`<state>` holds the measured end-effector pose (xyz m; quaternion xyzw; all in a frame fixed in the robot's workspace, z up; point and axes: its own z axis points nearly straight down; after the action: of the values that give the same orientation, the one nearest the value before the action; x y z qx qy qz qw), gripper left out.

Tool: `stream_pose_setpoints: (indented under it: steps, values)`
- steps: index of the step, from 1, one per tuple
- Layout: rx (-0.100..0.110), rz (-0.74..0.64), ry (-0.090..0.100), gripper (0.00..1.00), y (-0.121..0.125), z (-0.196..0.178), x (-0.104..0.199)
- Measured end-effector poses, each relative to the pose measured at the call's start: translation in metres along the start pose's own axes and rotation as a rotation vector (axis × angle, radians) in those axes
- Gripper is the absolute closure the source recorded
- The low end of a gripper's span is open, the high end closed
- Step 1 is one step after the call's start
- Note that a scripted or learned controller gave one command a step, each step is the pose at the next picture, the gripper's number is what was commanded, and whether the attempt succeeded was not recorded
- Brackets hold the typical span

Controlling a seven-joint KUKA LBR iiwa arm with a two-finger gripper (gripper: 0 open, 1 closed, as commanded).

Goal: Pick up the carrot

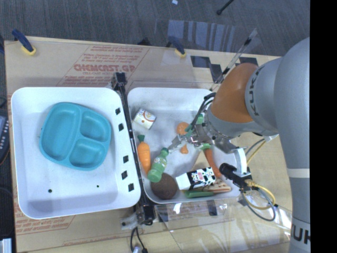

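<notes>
The carrot [144,156] had not yet been picked up: it lay on the floor of the right bin [168,96], close to that bin's left wall, its green top pointing toward the far side and its tip toward the near side, just beside a green bottle [157,165] and near a brown ball [164,186]. The whole lift appeared to be left to do. The arm [253,96] reached in from the right and bent down over the middle of the right bin, with the claw [190,136] low among small orange pieces, well to the right of the carrot. Whether the claw was released or clenched could not be told; nothing could be made out in its grip. The left bin [31,194] held a blue divided plate [76,136].
</notes>
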<state>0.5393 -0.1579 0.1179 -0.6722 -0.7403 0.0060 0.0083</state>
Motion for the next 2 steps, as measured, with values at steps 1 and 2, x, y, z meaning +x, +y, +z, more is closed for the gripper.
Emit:
stream_pose_setpoints:
  steps: [1,2]
  values:
    - [-0.015,0.232,-0.003,0.00,0.0204,0.0261,0.0030]
    - [-0.011,0.223,-0.003,1.00,0.0203,0.0164,0.0033]
